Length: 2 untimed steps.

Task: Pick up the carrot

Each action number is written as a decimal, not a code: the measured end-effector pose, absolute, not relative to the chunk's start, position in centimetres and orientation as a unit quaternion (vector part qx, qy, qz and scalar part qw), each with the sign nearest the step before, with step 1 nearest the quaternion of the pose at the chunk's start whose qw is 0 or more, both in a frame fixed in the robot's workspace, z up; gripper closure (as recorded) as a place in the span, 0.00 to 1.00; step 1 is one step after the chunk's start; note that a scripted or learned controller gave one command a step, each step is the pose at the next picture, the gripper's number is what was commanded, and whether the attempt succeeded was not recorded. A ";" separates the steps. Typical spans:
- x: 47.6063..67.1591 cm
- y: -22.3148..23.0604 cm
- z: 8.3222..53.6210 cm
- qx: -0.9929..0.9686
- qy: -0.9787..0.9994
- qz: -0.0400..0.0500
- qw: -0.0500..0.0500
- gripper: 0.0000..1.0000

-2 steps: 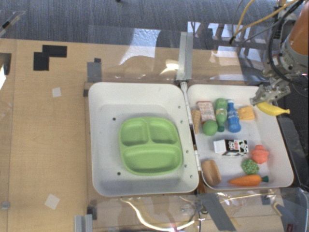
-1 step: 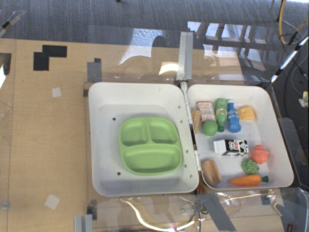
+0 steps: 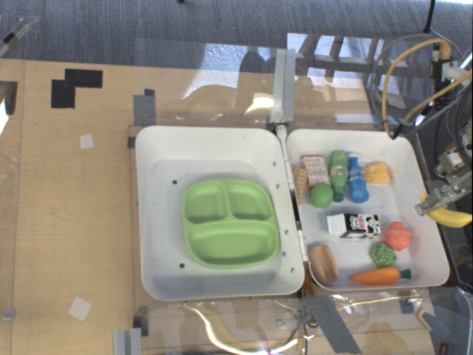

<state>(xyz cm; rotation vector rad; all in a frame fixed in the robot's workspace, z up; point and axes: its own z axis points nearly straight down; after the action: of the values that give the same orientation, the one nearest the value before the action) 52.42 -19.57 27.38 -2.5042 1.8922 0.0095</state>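
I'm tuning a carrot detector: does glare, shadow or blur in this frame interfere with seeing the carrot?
In the camera view the carrot is sharp and evenly lit near the right bin's front edge; glare streaks sit on the clear panels behind and in front of the bins, off the carrot; the claw at the right edge looks slightly soft.

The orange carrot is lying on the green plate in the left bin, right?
Not quite. The carrot is orange, but it lies in the right bin, near its front edge. The camera view shows the green plate in the left bin with nothing on it.
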 end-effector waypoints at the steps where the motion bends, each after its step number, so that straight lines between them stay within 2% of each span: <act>1: 60.6 -11.4 26.5 -0.836 0.548 0.000 0.004 1.00; 2: 57.0 -19.9 23.9 -0.857 0.516 -0.001 0.001 1.00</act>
<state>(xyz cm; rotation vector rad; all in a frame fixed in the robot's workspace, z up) 57.04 -19.88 23.93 -2.6895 1.6207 -0.0042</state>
